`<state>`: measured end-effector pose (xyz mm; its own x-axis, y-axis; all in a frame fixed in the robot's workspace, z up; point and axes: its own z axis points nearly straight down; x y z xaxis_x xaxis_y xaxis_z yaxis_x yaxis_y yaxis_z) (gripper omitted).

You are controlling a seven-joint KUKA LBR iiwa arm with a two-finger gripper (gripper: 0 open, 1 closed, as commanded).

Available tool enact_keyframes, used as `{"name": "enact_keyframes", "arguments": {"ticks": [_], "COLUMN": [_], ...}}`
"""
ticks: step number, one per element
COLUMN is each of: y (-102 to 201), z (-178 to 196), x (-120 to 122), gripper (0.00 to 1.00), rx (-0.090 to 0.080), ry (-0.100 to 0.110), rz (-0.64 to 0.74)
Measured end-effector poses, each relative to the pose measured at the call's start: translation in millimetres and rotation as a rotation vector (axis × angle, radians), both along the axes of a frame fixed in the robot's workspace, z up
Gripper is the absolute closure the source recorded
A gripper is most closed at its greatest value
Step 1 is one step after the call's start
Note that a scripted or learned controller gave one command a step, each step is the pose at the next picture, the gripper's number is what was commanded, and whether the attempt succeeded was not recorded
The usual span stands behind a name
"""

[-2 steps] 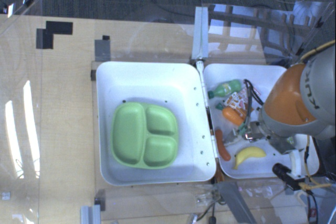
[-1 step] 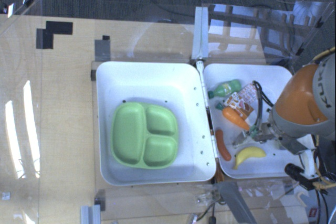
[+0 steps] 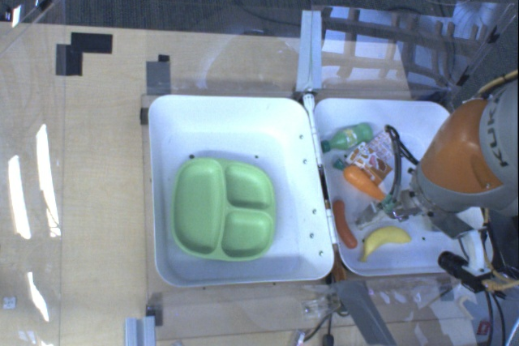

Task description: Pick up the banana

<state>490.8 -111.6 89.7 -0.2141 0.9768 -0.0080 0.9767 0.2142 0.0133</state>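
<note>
- Your banana (image 3: pixel 384 240) lies flat on the floor of the right bin (image 3: pixel 422 114), near its front edge, curved with its ends pointing down toward the front wall.
- Tool (image 3: pixel 388 209) sits low in the right bin, just above the banana and slightly left of its middle. Nothing visible between its fingers.
- Can't tell whether the tool is apart or together: it's small and dark against the clutter, so treat its state as unknown.
- Arm (image 3: pixel 470 158) comes in from the right, with the orange band over the bin's right side, covering part of the bin floor.
- Other items in the right bin: a green bottle (image 3: pixel 347 137) near the back left, a printed snack packet (image 3: pixel 374 157) just below it, an orange carrot (image 3: pixel 363 183) lying diagonally under the packet, and a red sausage (image 3: pixel 345 224) along the left wall, just left of the banana.
- Banana and sausage are close but look apart.
- Left bin (image 3: pixel 227 113) holds a green divided tray (image 3: pixel 225 208), three compartments, sitting flat in the middle.
- Both bins sit side by side on the desk (image 3: pixel 81 198), touching along the centre divider.
</note>
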Motion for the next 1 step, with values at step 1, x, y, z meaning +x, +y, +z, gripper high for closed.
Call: {"name": "enact_keyframes", "arguments": {"ticks": [1], "y": [12.2], "z": [-0.2], "x": [0.8], "gripper": [0.0], "rx": [0.0], "ry": [-0.001], "rz": [0.009]}}
